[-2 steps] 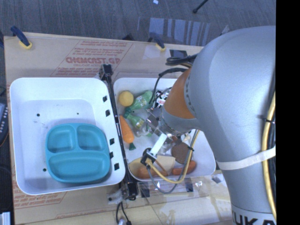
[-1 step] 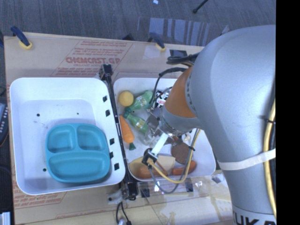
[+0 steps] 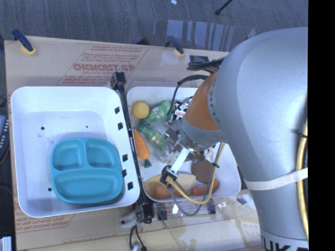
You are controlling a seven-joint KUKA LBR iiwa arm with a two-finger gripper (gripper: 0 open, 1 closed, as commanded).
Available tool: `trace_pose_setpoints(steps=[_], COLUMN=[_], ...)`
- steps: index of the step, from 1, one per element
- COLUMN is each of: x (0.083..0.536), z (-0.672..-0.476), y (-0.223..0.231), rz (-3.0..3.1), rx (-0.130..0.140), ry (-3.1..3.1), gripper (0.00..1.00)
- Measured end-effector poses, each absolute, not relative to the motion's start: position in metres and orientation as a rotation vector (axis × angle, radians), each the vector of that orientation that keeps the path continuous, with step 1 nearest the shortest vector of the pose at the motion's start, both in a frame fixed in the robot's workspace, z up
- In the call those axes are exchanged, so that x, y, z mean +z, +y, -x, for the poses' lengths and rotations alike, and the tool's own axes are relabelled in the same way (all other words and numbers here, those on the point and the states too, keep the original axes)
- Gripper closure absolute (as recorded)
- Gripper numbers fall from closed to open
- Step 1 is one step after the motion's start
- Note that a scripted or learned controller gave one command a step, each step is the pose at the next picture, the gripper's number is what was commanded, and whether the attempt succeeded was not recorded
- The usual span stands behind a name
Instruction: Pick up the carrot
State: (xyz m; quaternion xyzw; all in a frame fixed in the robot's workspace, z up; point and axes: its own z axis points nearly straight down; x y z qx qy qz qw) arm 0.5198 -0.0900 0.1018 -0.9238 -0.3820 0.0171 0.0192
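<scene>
Arm [image 3: 267,124]: huge grey bulk filling the right side, orange band [image 3: 201,111] low over the right bin, hiding much of what lies in it.
Left bin [image 3: 31,103]: white, holding a blue divided plate [image 3: 86,170] toward its near end.
Right bin [image 3: 157,92]: white, crowded, its right half mostly covered by the arm.
Gripper [image 3: 168,151]: down among the clutter in the middle of the right bin; whether it is open or closed, I cannot tell.
Carrot [image 3: 141,145]: orange, lying along the right bin's left wall, left of the gripper, apart from it.
Green bottle [image 3: 158,112]: far of the gripper, partly hidden.
Lemon [image 3: 140,110]: yellow, far-left corner, beside the bottle.
Sausage [image 3: 205,188]: reddish, near edge, half under cables.
</scene>
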Motion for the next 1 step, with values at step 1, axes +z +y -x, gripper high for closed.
trace_pose_setpoints(steps=[1], x=[0.2802], z=[-0.5013], y=[-0.0497], rz=[2.696], rx=[0.014], ry=[-1.602], gripper=[1.0])
